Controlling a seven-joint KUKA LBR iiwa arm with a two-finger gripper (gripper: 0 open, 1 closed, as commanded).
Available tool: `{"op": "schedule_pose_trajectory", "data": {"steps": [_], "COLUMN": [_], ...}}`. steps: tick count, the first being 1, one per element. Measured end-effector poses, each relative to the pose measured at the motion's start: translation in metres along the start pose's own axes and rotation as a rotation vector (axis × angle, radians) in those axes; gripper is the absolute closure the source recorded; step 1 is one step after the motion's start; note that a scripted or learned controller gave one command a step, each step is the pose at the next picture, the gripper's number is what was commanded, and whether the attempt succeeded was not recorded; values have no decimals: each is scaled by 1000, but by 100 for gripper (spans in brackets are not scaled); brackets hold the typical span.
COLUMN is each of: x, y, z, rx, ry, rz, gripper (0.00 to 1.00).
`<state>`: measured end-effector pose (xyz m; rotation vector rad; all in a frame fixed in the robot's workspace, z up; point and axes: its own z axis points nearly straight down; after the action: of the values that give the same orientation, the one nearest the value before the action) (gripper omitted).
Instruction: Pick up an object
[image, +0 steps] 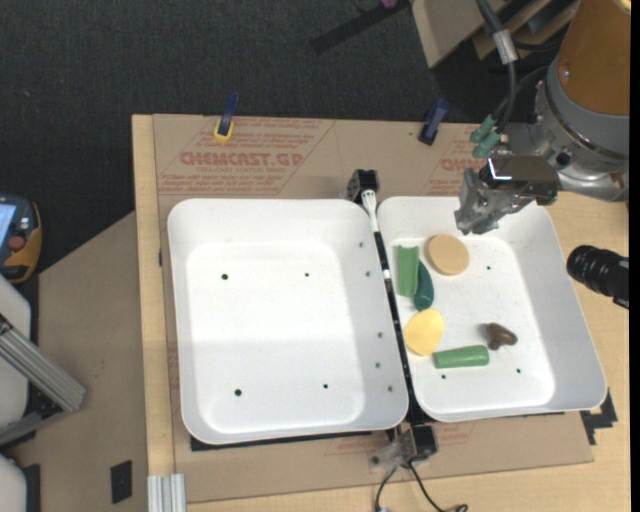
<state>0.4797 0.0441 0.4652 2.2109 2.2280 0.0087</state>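
Nearest the camera, inside the right bin (560, 385): a green cylinder (461, 356) lying flat, a small brown piece (499, 336) just beside its right end, apart from it. Just above, a yellow rounded piece (424, 331) close against the bin's left wall. Farther back, a teal oblong (424, 287) touching a light green block (406, 269) that stands along the same wall. Beyond those, a tan disc (448, 254), near the block's upper end. Left bin (190, 300) alongside, touching the right one along a dark seam, with small dark dots on its floor.

Over the right bin's far edge, the gripper (477, 220), just above the tan disc and holding nothing visible; impossible to tell whether closed or spread.

Under both bins, a brown cardboard sheet (250, 150) with red printing, clipped at its far edge by a yellow clamp (224, 128) and a blue clamp (434, 120). Around it, a pale wooden bench (80, 300), then dark carpet (150, 50) beyond.
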Motion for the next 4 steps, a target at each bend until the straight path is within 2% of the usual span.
{"op": "schedule_pose_trajectory", "data": {"steps": [1,2,3,4], "x": [42,61,84,126], "y": [0,-1,1,1], "z": [-35,97,13,-27], "rx": [-1,21,-4,0], "ry": [0,-5,2,1], "rz": [2,7,4,3], "gripper": [100,100,100,100]}}
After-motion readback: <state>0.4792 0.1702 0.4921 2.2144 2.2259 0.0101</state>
